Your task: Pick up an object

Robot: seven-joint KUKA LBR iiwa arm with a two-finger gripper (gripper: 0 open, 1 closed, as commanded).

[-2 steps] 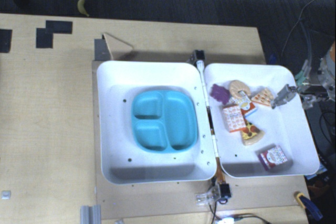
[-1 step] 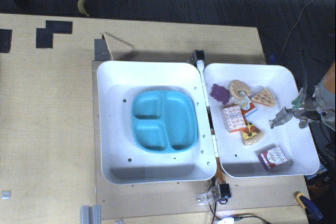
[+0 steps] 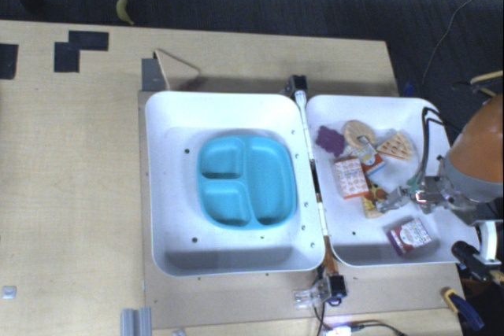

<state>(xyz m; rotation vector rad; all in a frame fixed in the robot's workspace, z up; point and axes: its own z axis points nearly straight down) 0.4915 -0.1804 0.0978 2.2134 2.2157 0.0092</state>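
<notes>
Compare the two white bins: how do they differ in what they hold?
The left bin holds one thing, a blue divided plate lying flat in its middle; the right bin holds several small items, such as a purple piece and a waffle. The gripper reaches into the right bin, not the left. Both are shallow, white and side by side.

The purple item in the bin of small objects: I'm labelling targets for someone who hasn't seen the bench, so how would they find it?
Go to the right-hand white bin, the one with the clutter. The purple item lies at its upper left, near the divider between the bins. It is the only solid purple piece; its neighbours are tan, red or printed.
</notes>
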